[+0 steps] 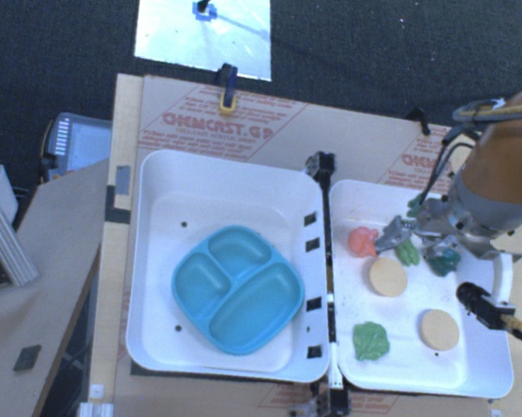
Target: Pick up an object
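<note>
- Here the grey arm (511, 168) with its orange band reaches in from the right over the right bin (495, 378).
- The pincer (399, 234) hangs low above the upper part of that bin; whether it is apart or together cannot be told from this slant.
- Just left of it lies a pink piece (362, 242), apart from the metal tip.
- A small green piece (408, 253) sits directly under the pincer, and a teal piece (442, 263) lies just right of it.
- Below these rests a tan disc (388, 277); a second tan disc (439, 329) lies lower right.
- A leafy green piece (370, 341) sits near the bin's front.
- The left bin (165, 182) carries a blue divided plate (237, 290).
- Both bins stand side by side on the desk (281, 125).
</note>
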Controlling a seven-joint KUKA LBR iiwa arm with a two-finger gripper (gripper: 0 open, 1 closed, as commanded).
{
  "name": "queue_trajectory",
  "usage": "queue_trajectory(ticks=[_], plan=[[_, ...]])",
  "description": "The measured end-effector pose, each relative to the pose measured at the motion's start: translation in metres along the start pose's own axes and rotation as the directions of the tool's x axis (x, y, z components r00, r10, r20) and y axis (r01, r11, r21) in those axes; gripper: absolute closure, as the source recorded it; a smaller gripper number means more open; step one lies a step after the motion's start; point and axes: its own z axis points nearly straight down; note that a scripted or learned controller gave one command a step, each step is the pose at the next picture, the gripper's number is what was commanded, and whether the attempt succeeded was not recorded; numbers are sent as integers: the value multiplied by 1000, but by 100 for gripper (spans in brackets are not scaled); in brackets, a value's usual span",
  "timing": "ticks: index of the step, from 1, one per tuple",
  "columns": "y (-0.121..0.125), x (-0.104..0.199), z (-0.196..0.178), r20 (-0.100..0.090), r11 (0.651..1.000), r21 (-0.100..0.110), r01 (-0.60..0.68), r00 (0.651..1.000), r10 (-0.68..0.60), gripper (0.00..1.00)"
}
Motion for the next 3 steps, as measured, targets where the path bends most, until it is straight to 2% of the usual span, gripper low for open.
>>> queue_trajectory(ticks=[1,3], plan=[[3,0,-6,1,1000,-11,2,1000,-2,0],[3,8,115,0,1000,-8,-1,1000,1,0]])
